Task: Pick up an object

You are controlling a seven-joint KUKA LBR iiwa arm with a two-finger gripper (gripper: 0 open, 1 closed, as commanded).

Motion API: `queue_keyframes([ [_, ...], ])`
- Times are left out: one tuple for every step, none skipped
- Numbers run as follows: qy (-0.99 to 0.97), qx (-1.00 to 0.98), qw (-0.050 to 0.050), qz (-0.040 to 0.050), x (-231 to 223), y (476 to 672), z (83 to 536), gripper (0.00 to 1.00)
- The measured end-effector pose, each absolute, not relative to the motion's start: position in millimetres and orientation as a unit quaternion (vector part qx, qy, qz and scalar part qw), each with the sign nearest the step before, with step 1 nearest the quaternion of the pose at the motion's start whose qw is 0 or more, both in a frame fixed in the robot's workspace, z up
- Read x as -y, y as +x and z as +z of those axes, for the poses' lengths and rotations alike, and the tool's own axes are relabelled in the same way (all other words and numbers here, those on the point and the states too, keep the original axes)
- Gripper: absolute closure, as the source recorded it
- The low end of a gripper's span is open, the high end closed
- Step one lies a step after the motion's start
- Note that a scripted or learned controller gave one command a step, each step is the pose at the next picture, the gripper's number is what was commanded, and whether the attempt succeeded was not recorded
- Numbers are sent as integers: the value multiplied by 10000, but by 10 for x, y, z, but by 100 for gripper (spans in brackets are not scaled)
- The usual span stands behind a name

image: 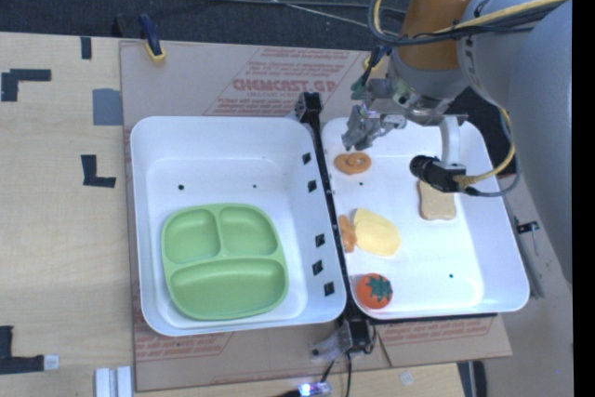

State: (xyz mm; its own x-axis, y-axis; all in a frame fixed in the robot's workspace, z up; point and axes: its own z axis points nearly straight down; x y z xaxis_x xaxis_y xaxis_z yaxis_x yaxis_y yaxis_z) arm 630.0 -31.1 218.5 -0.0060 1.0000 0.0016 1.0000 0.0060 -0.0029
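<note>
In the right bin [483, 288] lie an orange round piece [352, 165], a yellow piece [376, 232] with a small orange piece [347, 232] at its left side, a red tomato-like toy [375, 290] and a tan bread slice [437, 201]. My gripper [358, 137] hangs just above and behind the orange round piece, near the bin's back left corner. Nothing shows between its fingers.
The left bin [149, 153] holds a green divided plate [223, 258]. A black divider with clips [321, 200] runs between the bins. Cables and a black part of the arm [437, 172] hang over the right bin's back. A blue-yellow clamp [151, 40] sits at the cardboard's back left.
</note>
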Motion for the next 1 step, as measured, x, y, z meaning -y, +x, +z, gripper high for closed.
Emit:
queue_keyframes([
  [-7050, 7092, 22, 15, -194, 6104, 2084, 100],
])
